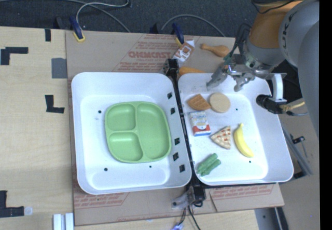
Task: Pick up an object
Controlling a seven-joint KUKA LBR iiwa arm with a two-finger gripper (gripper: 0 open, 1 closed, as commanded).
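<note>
Cardboard sheeting (150, 57) printed with red "CHEMCAST" lettering covers the wooden bench (26, 120), and dark carpet with cables lies beyond. Over the far edge of the right bin (275, 166) hangs the gripper (228, 81), fingers spread apart and holding nothing; the grey arm (306, 26) bends in from the right, its orange band (272, 16) above the wrist. Just below the fingertips lie a round cookie (220, 102) and a brown pastry (197, 102). Further toward the near side sit a small carton (199, 123) with red and blue print too small to read, a pizza slice (223, 137), a banana (243, 141) and a green vegetable (208, 164). Well to the gripper's left, the left bin (88, 94) holds a green divided plate (137, 131).
</note>
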